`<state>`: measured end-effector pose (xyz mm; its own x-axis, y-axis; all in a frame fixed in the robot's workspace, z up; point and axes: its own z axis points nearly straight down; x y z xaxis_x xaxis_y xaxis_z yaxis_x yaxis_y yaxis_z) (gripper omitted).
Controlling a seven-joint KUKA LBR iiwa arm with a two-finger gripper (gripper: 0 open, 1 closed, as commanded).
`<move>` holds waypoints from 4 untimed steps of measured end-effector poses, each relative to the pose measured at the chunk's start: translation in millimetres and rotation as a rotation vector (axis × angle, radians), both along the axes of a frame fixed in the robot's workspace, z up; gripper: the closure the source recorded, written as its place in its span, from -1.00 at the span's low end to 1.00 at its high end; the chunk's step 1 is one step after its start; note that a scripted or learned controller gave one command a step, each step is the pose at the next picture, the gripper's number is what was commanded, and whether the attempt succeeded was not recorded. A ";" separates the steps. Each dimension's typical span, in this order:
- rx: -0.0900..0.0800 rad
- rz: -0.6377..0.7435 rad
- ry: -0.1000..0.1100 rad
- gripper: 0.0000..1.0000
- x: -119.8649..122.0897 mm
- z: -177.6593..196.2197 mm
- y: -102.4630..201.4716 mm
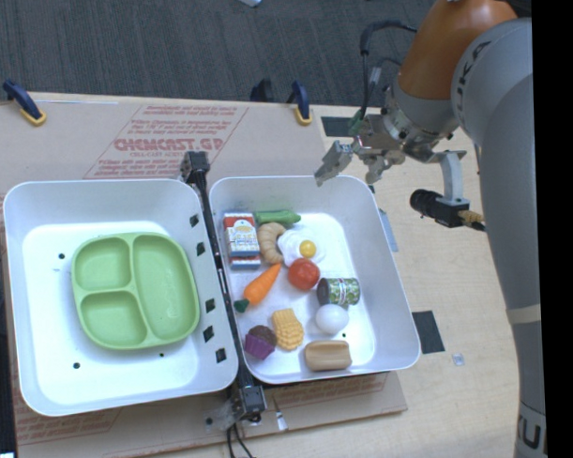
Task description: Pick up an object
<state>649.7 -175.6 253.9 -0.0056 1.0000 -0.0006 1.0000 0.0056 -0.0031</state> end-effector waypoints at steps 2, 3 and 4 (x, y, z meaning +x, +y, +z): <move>0.000 0.000 0.000 -1.00 0.0 0.1 0.0; 0.000 0.000 0.000 -1.00 0.0 0.1 0.0; 0.000 0.000 0.000 -1.00 0.0 0.1 0.0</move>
